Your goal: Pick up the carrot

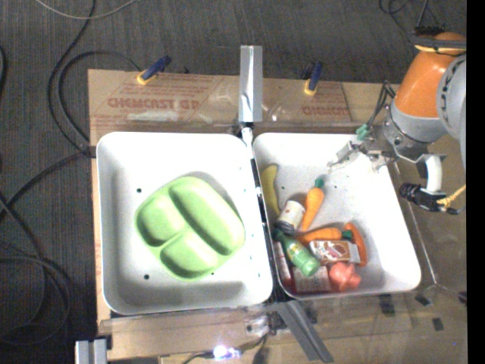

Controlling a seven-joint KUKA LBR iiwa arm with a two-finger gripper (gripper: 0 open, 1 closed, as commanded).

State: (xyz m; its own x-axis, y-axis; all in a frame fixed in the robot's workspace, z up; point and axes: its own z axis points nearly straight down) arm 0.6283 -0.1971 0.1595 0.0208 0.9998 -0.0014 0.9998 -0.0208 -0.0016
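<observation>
The carrot (312, 205) is orange with a small green top pointing up. It lies in the right bin (379, 203) near its middle, leaning against a small jar (289, 215). My gripper (353, 153) hangs over the upper right part of that bin. It is apart from the carrot, above and to the right of it, and nothing shows in its grasp.
The right bin also holds a banana (269, 188) along its left wall, a green bottle (302, 258), an orange-edged packet (333, 247) and a pink-red fruit (345, 277) near the front. A green divided plate (191, 226) lies in the left bin (121, 165).
</observation>
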